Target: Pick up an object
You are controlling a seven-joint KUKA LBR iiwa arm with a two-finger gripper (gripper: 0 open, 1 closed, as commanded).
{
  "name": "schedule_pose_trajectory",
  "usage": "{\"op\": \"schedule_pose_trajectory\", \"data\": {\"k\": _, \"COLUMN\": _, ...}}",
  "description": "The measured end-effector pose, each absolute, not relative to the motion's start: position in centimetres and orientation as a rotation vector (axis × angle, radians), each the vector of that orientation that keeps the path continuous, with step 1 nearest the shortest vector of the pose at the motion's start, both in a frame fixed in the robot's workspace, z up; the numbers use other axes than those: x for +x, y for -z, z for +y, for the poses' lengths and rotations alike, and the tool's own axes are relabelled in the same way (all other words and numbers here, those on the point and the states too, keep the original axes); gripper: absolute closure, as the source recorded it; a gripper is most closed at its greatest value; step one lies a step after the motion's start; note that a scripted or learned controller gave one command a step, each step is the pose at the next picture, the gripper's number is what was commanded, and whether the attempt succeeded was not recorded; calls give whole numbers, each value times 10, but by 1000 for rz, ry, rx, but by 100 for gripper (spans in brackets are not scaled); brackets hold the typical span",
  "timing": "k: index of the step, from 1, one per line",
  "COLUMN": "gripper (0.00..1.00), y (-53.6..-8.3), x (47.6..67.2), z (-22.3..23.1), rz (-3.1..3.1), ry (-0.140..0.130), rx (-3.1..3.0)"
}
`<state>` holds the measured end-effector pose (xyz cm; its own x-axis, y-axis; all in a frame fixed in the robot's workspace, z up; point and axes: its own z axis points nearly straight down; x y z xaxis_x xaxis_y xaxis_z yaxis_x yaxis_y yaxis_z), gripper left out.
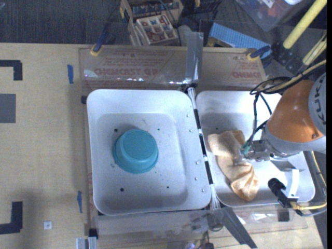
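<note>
Gripper (243, 156) is down in the right bin (228, 101), tip pressed at the tan cloth (234, 162); can't tell its state, since the wrist and orange band block the view from above. Cloth lies crumpled along the bin's left side, one end near the divider, the other toward the front wall. Left bin (98, 105) holds a teal bowl (136, 150), upside down, well apart from the arm.

Risks, as I judge them: cloth is soft and bunched, so a pinch may catch just a top fold and slip off on the lift. Also, a push w/o a proper grab could only drag the fabric. Contact sits near the cloth's middle, so the ends may trail and snag the bin wall.
</note>
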<state>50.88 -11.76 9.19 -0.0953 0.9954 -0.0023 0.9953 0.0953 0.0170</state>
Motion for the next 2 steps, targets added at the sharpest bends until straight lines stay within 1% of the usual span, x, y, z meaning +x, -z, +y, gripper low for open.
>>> {"op": "schedule_pose_trajectory", "data": {"k": 1, "gripper": 100, "y": -102, "x": 510, "z": -119, "rz": 2306, "ry": -21, "rx": 2106}}
{"op": "schedule_pose_trajectory", "data": {"k": 2, "gripper": 100, "y": -232, "x": 538, "z": -86, "rz": 2382, "ry": 1, "rx": 2047}}
